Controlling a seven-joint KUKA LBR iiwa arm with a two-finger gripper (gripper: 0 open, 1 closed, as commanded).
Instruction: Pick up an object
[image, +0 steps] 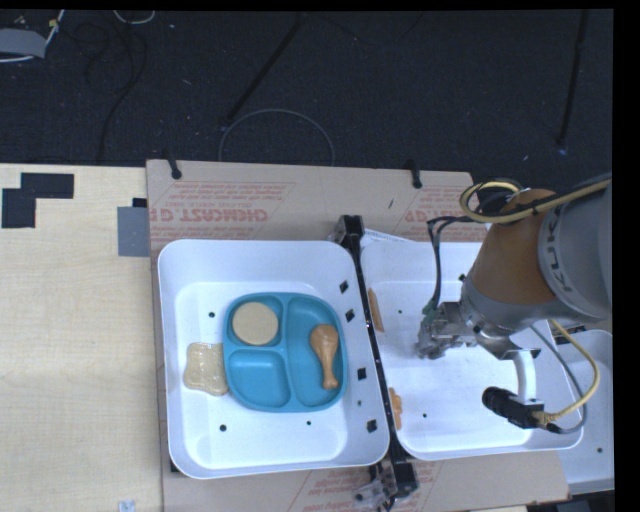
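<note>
My gripper (433, 342) hangs low over the floor of the right bin (450, 435), near its left-middle part, with nothing seen under it. In the left bin (190, 270) lies a blue divided tray (272, 385). A round tan biscuit (254, 323) rests in the tray's upper-left compartment, and a brown toy drumstick (326, 353) lies in its right compartment. Just left of the tray, a pale toast-like piece (205, 368) sits on the bin floor.
Two small orange-brown pieces lie along the right bin's left wall, one at the upper part (374, 306) and one lower down (396, 408). The divider (362, 330) between the bins runs just left of them. The arm's bulk covers the right bin's right side.
</note>
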